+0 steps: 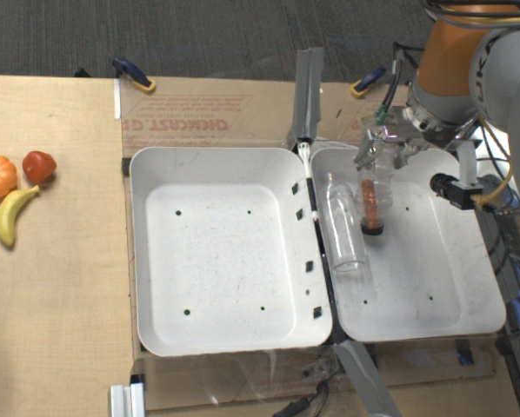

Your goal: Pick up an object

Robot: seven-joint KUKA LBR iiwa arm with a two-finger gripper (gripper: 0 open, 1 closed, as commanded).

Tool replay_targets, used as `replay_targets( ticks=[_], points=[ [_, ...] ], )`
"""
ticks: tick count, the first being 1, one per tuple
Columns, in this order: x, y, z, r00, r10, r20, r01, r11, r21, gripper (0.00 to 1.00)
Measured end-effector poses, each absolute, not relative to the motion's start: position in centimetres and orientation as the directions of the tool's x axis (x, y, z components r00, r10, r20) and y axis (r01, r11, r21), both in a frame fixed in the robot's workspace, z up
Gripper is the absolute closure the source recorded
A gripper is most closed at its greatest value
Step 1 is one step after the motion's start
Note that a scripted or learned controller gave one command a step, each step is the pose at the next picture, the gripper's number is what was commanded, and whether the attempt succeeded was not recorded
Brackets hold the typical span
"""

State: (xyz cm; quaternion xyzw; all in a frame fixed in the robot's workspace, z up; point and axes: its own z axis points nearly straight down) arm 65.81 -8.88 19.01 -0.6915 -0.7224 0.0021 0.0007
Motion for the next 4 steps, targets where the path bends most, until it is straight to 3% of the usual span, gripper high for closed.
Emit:
replay_targets(
  ticks=[2, 3, 4],
  points=[
    [65.9, -9.8, 23.2, -0.149, 0.989, -0.003, 0.989, 0.149, -0.002, 1.0],
    [64.8, -11.6, 20.1, -0.104, 0.995, -0.001, 0.995, 0.104, -0.004, 1.0],
    [65.8, -7.5, 19.1, -0.121, 0.993, -0.004, 0.993, 0.121, -0.003, 1.0]
  ],
)
